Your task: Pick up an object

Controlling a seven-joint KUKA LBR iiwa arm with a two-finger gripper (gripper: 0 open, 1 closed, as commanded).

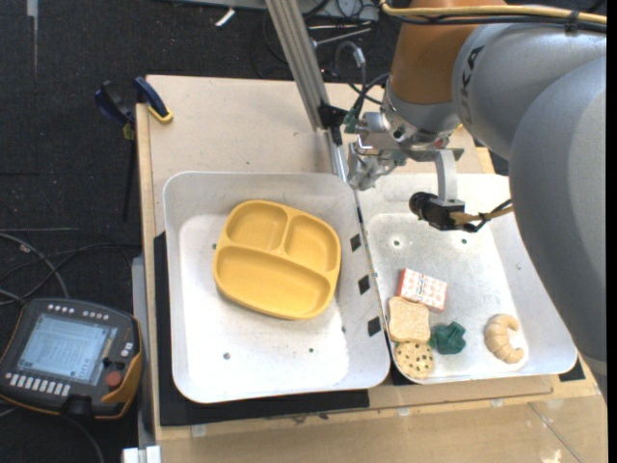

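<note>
Objects for picking are lying in two white bins on the desk: one yellow divided plate is sitting alone in the left bin, while five small items are crowding the near end of the right bin — one wafer pack, one slice of toast, one cookie, one green piece, one croissant. Above the divide, the claw is hovering over the bins' far edge, likely staging for a descent; whether it is apart or together cannot be told.
</note>
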